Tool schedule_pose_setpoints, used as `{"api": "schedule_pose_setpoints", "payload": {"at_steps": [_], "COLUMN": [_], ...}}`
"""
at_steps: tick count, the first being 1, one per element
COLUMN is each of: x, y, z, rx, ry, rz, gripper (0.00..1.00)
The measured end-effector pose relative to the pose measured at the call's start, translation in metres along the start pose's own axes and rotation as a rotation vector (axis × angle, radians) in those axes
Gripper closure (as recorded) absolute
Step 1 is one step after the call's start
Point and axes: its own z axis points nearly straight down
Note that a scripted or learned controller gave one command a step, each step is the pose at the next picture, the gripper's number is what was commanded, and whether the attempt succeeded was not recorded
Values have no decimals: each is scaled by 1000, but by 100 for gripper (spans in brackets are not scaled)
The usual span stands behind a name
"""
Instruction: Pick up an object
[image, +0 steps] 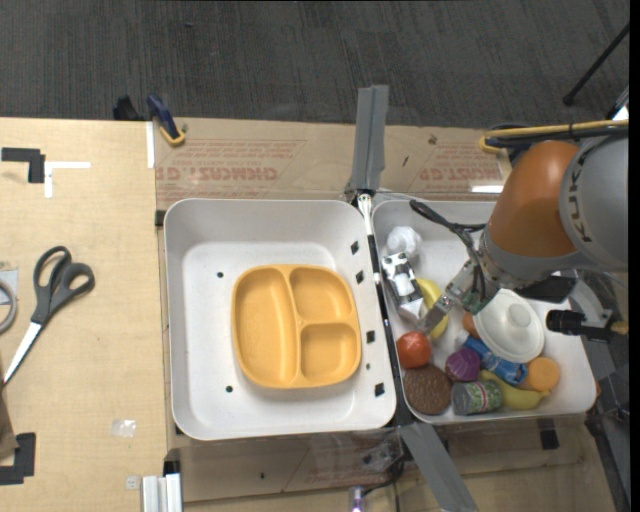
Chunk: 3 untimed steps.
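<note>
The right bin (440, 210) holds a heap of small items: a red tomato (413, 348), a brown round disc (428, 388), a purple piece (462, 364), a green can (478, 396), a white lidded bowl (510, 325), an orange ball (543, 373) and a yellow banana-like piece (430, 293). A silver and black object (400, 278) lies by the bin's left wall below a white lump (402, 240). My gripper (441, 312) reaches down from the right into this bin, low over the yellow piece and just above the tomato. The wrist hides its fingers.
The left bin (190, 300) holds a yellow divided plate (297, 325). Scissors (50, 285) lie on the bench at far left. The arm's orange band (535, 200) hangs over the right bin's back right corner.
</note>
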Motion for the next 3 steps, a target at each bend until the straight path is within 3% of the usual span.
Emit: {"api": "schedule_pose_setpoints", "payload": {"at_steps": [1,2,3], "x": [0,29,16], "y": [1,67,124], "z": [-9,-108,-207], "rx": [0,0,2], "ry": [-1,5,4], "rz": [-3,6,241], "gripper": [100,100,100]}}
